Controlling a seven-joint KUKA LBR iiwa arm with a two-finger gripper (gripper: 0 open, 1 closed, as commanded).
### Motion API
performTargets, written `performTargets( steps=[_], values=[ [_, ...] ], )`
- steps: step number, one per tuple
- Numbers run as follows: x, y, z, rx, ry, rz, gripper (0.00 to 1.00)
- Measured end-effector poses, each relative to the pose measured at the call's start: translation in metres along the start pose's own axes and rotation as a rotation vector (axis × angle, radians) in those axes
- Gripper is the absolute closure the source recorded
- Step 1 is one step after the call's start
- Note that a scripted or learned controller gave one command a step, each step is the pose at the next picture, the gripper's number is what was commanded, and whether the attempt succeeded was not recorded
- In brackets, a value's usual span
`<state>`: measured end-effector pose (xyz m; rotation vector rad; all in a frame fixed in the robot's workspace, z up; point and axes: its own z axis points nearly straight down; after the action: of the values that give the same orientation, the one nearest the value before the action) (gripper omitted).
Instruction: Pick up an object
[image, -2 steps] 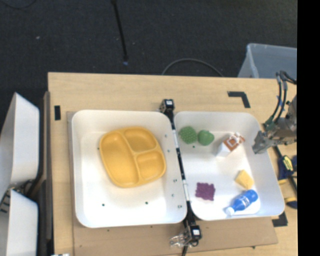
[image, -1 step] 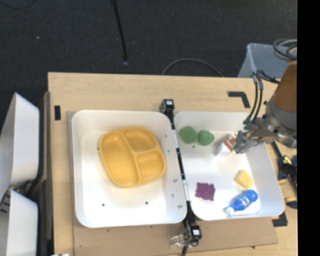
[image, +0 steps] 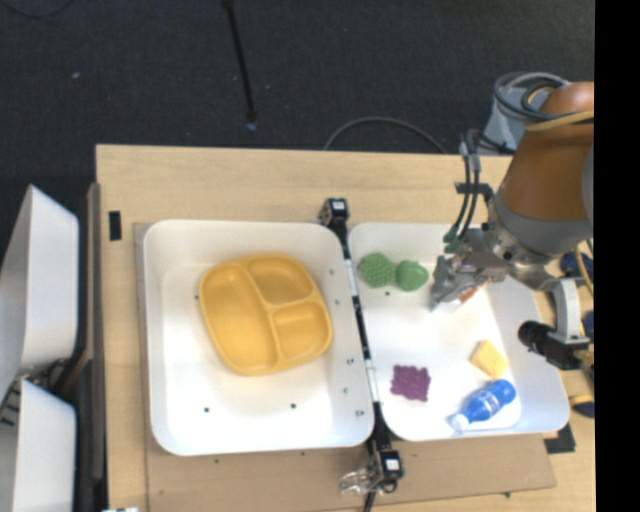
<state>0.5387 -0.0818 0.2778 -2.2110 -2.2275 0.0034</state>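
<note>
In the right bin (image: 395, 415) lie two green knobbly balls (image: 392, 272) side by side at the back, a purple cluster (image: 410, 382) near the front, a yellow wedge (image: 489, 358) and a blue bottle (image: 484, 403) at the front right. My gripper (image: 452, 289) hangs low over the bin's middle, just right of the green balls, with its fingers pointing down and left. Nothing shows between them.
The left bin (image: 180, 400) holds a yellow divided plate (image: 265, 312). A black cable (image: 380, 128) loops across the bench behind the bins. A black clip (image: 333, 211) sits on the divider between the bins. White boxes (image: 40, 290) stand at the far left.
</note>
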Motion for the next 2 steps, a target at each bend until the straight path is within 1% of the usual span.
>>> performTargets(
  steps=[2],
  values=[
    [0.104,0.031,0.015,0.0,-0.002,0.0,1.0]
  ],
)
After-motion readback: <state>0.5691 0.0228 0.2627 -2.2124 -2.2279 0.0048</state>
